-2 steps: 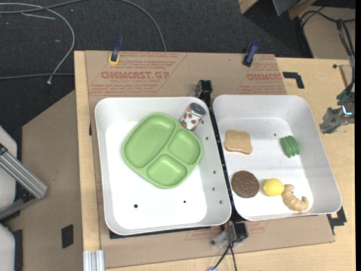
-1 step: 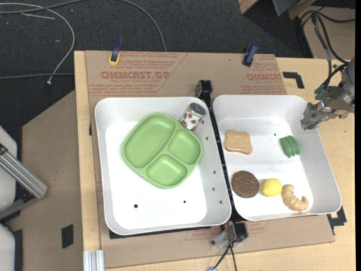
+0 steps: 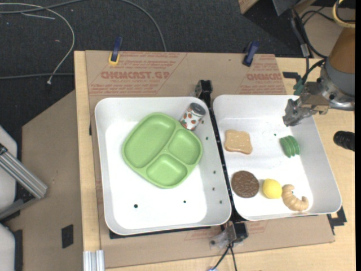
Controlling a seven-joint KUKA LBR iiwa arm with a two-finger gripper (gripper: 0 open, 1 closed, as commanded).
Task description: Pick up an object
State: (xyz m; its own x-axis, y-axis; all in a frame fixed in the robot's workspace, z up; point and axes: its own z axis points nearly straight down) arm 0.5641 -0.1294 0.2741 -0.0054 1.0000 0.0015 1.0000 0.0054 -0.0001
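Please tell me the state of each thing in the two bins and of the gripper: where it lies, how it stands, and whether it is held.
Green three-compartment plastic plate: flat in left bin, holding nothing.
Small patterned can: tipped over, at plate's far edge.
Toy bread slice: flat in right bin, free.
Green ridged toy vegetable: in right bin, not held.
Round brown cookie: flat, free.
Yellow lemon: beside cookie.
Tan croissant: near front corner.
Gripper: above right bin, holding nothing visible.

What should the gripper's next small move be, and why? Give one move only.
Probably lower straight toward the green toy. The gripper hangs over the right bin just above that toy in the view, with nothing seen between its tips, and the toy lies apart from the bread slice, so it looks the nearest, least crowded pick.
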